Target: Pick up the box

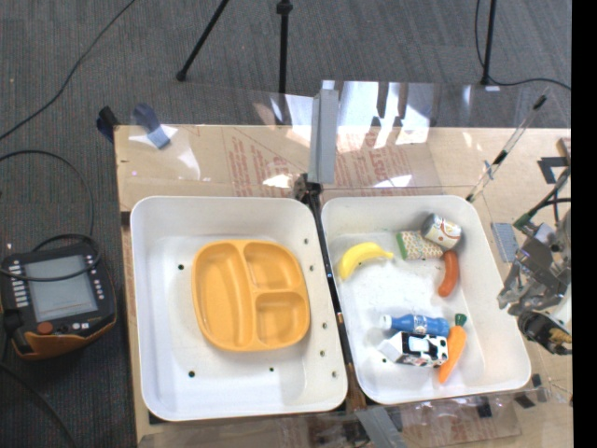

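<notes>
- Right bin (494, 250) holds the clutter; left bin (149, 250) holds a yellow divided plate (250, 295).
- The box (422, 348), black and white with a cow-spot print, lies at the near end of the right bin, on its side as far as I can tell.
- Blue bottle (416, 324) sits just behind the box, touching or nearly so; carrot (452, 351) lies right along its right edge.
- Farther back in the same bin: banana (361, 257), sausage (449, 273), a can (441, 231) and a small greenish packet (416, 245).
- Gripper (541, 320) sits outside the right bin, off its right wall, over the table edge, apart from the box.
- Jaws: cannot tell whether wide or narrow, too cluttered and dark there.
- Progress: looks like nothing done yet; box rests in the bin, untouched.
- Left to do: reach over the wall, come down on the box, close, lift.
- Risk guess: bottle and carrot crowd the box, so a clean grip is tight.
</notes>
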Available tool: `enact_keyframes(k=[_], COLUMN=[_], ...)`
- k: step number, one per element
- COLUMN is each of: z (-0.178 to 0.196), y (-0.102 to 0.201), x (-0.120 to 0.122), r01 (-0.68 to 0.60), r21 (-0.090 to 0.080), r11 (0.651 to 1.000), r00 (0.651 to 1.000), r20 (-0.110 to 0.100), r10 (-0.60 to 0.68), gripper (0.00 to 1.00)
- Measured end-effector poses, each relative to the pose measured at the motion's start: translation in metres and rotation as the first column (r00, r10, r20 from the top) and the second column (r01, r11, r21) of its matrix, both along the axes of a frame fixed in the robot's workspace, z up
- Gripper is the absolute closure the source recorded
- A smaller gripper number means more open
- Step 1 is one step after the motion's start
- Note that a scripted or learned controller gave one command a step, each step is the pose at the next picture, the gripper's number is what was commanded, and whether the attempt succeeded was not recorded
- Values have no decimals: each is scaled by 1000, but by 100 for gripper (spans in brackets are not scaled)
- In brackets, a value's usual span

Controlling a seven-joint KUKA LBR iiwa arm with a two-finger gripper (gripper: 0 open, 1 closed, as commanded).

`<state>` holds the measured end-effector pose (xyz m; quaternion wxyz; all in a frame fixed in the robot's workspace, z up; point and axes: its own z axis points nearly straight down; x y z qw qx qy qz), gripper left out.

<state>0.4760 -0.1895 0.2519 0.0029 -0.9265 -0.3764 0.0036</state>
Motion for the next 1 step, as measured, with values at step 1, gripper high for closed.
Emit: enact_keyframes(k=[1], z=[-36], y=[0], x=[-1], r01=[170], r21=[0], r11=[985], r00=[985], r20=[-1], r10=[-170], gripper=[100])
